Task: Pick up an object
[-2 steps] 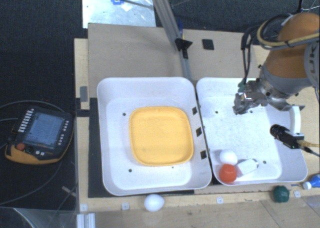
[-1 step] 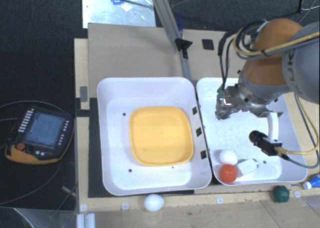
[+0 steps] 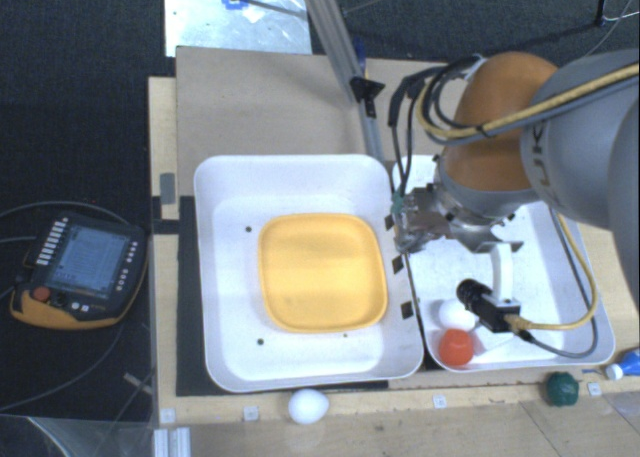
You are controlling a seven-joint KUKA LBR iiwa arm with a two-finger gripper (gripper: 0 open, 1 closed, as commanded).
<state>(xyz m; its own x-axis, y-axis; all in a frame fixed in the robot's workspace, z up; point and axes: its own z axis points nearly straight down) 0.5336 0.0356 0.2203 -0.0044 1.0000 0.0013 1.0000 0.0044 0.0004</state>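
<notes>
**Gripper low at the divider, grip state unreadable**

- You have the arm (image 3: 585, 145) coming in from 3 o'clock and covering the upper half of the right bin (image 3: 548, 275). The orange band (image 3: 495, 110) sits over the bin's 12 o'clock end.
- The gripper (image 3: 408, 233) is at the right bin's 9 o'clock edge, right against the wall it shares with the left bin (image 3: 228, 245). The wrist hides it from above, so you can't tell how far open it is, or whether it has hold of anything.
- Pick candidates in the right bin: the white ball (image 3: 455, 315) and the red ball (image 3: 457, 347) sit in the 7 o'clock corner. They touch or nearly touch, with red on the 6 o'clock side of white. Both are at 5 o'clock from the gripper, near it but apart from it.
- The yellow plate (image 3: 322, 271) lies flat in the middle of the left bin, at 9 o'clock from the gripper, with the wall between them.
- Off the bins: a white egg-shaped thing (image 3: 308, 406) lies on the bench (image 3: 260, 105), just past the left bin's 6 o'clock rim. A green ball (image 3: 562, 388) lies just past the right bin's 5 o'clock corner.
- The teach pendant (image 3: 75, 275) lies on the floor at 9 o'clock, well apart from the bench.
</notes>
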